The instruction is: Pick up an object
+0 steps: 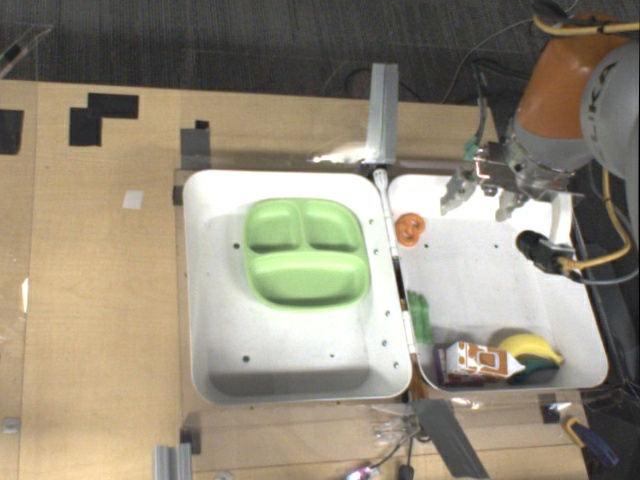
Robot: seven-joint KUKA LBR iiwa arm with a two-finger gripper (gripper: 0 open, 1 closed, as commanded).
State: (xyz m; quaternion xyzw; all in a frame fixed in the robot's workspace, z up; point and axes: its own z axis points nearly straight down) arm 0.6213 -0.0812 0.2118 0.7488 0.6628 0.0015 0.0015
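Observation:
My gripper [479, 201] hangs over the back of the right bin [590, 318], under the arm's orange band. Its two fingers [452, 196] stand apart, open, with only white bin floor between them. A small orange round object [409, 228] lies to the gripper's left, against the bin's left wall. A green object [420, 318] lies further forward along that wall. At the front of the bin lie a brown carton [478, 363] and a yellow banana [530, 347], with a dark item [545, 369] partly hidden under the banana.
The left bin [215, 298] holds a green divided plate [305, 251]. A metal post [384, 108] stands behind the ridge between the bins. Black cables [545, 251] hang at the arm's right side, over the right bin's far edge.

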